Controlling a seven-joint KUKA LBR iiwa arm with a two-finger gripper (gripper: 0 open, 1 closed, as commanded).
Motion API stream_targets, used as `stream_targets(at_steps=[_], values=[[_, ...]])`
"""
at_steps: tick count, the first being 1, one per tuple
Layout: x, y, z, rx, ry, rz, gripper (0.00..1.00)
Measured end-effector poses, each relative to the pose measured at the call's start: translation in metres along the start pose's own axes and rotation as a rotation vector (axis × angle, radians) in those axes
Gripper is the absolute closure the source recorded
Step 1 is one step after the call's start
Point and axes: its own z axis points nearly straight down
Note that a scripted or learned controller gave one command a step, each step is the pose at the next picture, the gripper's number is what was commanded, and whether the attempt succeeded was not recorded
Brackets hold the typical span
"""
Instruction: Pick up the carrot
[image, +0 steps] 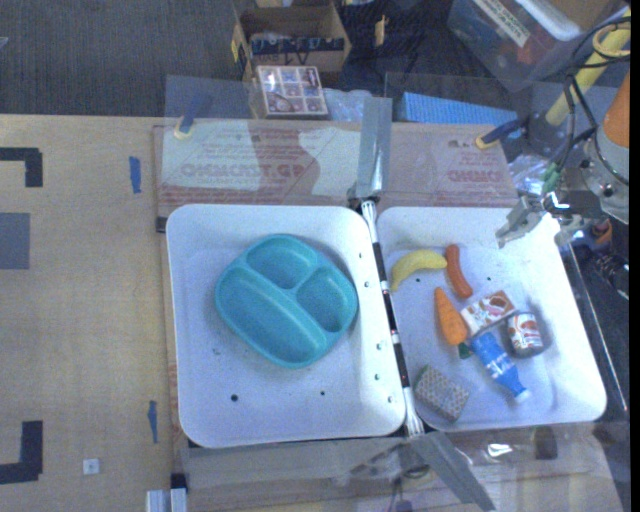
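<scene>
Bright, even overhead light, soft focus, faint shadows

Faint reddish lettering runs across 2 cardboard panels (262, 165) standing behind the white bins, seen mirrored through a clear sheet; the left panel's word (236, 170) cannot be made out with certainty, and the right panel (455, 165) carries a similar, equally illegible mark. A small printed box (290, 90) beyond the bench shows a grid of pictures, its text too small to read. The red-and-white packet (487, 310) in the right bin bears printing that is also unreadable.
</scene>
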Motion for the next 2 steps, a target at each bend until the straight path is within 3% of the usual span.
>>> stream_targets(at_steps=[1,2], values=[[0.025,-0.030,0.116,-0.002,-0.001,-0.071,0.00],[0.036,-0.053,0.172,-0.024,-0.011,-0.144,0.00]])
